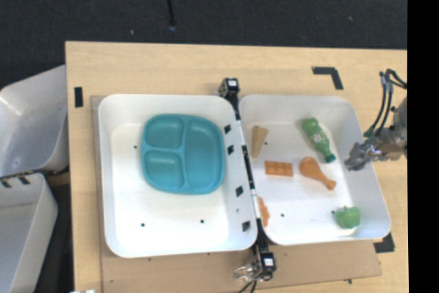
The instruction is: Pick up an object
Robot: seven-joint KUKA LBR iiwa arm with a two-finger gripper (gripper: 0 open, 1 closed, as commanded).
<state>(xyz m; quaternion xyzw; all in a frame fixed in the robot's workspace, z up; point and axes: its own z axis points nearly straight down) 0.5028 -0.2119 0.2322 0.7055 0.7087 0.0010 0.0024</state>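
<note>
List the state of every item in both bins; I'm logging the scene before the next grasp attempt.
Teal plate: lying flat, right way up, in the left bin.
Green bottle: on its side in the right bin.
Drumstick: lying flat.
Orange bar: lying flat.
Cone: on its side.
Green lump: resting near the corner.
Small orange piece: against the divider.
End effector: over the right bin's edge, holding nothing.

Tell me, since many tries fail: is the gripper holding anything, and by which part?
Nothing is held. The gripper sits at the right bin's right rim, beside the green bottle.
</note>
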